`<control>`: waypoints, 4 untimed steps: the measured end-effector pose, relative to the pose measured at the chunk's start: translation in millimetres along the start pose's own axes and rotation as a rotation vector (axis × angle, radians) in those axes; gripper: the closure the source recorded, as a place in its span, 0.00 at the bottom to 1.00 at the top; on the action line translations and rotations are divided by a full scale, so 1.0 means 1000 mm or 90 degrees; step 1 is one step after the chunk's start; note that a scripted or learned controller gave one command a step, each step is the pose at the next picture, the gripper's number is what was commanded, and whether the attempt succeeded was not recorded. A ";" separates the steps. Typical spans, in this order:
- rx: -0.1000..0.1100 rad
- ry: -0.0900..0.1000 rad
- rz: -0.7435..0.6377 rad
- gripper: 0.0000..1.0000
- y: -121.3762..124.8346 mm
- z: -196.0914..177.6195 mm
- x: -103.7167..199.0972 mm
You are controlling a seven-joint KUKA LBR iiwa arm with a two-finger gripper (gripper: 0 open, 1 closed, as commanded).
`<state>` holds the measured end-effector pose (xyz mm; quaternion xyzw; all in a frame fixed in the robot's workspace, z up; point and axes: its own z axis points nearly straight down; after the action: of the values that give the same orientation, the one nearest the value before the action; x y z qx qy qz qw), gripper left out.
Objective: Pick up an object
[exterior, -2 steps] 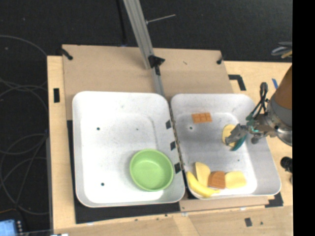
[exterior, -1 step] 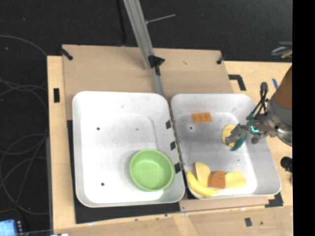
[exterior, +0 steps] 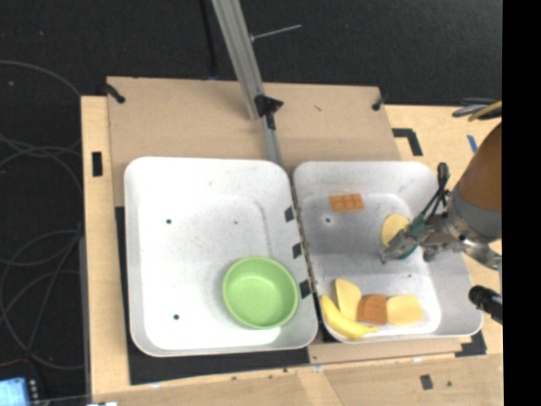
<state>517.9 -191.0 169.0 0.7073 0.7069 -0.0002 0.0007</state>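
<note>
Jaws beside a yellow piece [exterior: 394, 227] in the right bin [exterior: 363, 184] — its long axis roughly upright — grip unclear

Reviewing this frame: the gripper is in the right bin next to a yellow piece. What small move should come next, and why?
Probably ease the gripper slightly toward the yellow piece and settle over it. The piece lies right beside the gripper, apart from the pile at the right bin's near edge.
</note>
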 end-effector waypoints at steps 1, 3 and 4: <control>0.000 0.000 0.001 0.00 -0.002 0.059 0.001; -0.002 0.001 0.003 1.00 0.000 0.057 0.000; -0.004 0.000 -0.003 1.00 0.007 0.011 0.004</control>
<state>524.6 -186.6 158.2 0.7056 0.7086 0.0018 0.0030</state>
